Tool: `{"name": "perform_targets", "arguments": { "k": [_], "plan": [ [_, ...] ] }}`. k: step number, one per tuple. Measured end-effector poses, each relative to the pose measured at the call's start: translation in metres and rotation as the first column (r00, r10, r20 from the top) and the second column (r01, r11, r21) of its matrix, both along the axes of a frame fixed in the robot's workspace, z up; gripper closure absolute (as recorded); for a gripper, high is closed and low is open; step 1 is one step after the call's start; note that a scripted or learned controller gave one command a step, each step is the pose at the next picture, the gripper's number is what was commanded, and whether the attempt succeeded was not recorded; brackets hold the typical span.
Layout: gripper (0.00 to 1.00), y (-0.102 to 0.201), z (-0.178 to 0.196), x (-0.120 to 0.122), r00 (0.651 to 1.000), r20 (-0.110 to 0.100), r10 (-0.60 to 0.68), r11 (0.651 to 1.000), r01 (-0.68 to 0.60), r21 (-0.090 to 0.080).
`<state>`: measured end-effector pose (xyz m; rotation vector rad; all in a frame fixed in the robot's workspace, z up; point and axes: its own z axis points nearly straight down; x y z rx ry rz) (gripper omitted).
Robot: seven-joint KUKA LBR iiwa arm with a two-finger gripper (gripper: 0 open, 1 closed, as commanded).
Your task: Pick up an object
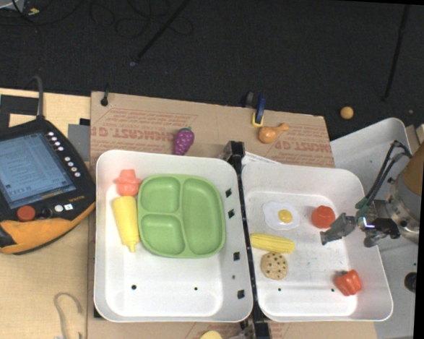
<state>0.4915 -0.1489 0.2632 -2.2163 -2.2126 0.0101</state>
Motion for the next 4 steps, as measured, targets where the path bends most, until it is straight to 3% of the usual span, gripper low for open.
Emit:
{"name": "perform_targets", "arguments": {
  "k": [1,4],
  "plan": [
    [0.00,0.000,0.005,0.002,1.000,0.011,0.002,1.000,-0.002,-0.002],
    [0.00,0.007,-0.143,0.017,1.000,0.005,0.004,1.000,-0.004,0.000]
  ]
}}
